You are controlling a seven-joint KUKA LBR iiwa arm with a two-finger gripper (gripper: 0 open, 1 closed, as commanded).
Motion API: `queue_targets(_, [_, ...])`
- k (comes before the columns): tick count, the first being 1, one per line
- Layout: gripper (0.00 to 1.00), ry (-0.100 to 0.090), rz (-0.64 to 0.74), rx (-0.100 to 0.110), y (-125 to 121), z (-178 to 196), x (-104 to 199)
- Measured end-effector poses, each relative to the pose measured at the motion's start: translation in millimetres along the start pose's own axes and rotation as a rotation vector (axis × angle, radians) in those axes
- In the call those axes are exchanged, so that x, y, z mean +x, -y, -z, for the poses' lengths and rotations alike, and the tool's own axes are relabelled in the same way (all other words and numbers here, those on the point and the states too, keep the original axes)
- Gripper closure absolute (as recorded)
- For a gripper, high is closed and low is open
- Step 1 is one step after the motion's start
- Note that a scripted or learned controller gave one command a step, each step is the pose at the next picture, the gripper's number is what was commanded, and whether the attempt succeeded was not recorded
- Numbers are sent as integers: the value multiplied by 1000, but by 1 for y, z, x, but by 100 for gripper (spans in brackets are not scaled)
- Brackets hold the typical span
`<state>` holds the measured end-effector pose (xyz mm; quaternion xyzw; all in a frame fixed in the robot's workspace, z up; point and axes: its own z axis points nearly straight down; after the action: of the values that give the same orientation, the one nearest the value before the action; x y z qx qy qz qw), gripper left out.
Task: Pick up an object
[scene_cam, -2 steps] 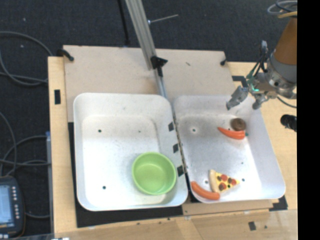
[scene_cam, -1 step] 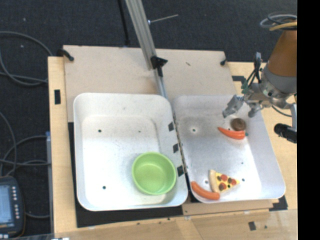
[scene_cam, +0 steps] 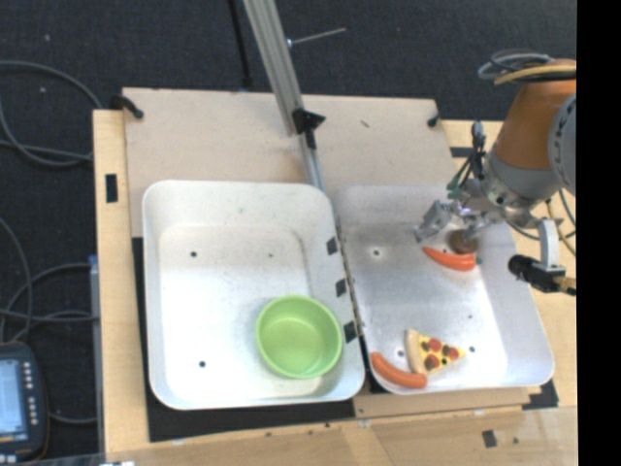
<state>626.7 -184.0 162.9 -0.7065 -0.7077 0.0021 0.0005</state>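
Over the far half of the right-hand bin [scene_cam: 388,216], the jaws are held low, close above the bin floor. Whether they are apart or together cannot be told from this slanted view, and nothing is seen clamped between them.

- Task's thing: orange sausage-shaped piece [scene_cam: 448,257], laid flat on the bin floor, just beside and below the jaws on their near side.
- Small brown thing [scene_cam: 465,244]: at the right end of that piece; whether touching or only beside cannot be told.
- Toy pizza slice [scene_cam: 432,350]: flat, near the bin's front edge, well apart from the jaws.
- Second orange piece [scene_cam: 398,372]: laid along the front left rim, just beside the pizza slice.
- Green bowl [scene_cam: 299,335]: upright in the left-hand bin [scene_cam: 213,250], near its front right corner.
- Arm [scene_cam: 529,129]: reached in from the right of the worktop [scene_cam: 223,124].

Step in hand, as judged: the final approach to a grasp; the pick-up is not yet made. The next move calls for the jaws to be set astride the narrow width of the nearer orange piece, lowered to the floor, closed, and raised straight up.

Edges and room: the targeted piece is well apart from every bin wall. Bare floor is left open toward the dividing rim and toward the front; the right wall lies nearest the wrist.
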Motion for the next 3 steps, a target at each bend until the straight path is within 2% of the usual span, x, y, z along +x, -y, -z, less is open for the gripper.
queue_targets(1, [0, 1, -3, 0, 6, -56, -11])
queue_targets(2, [100, 1, -3, -8, 3, -41, -11])
queue_targets(3, [100, -1, 1, -12, -7, 20, -15])
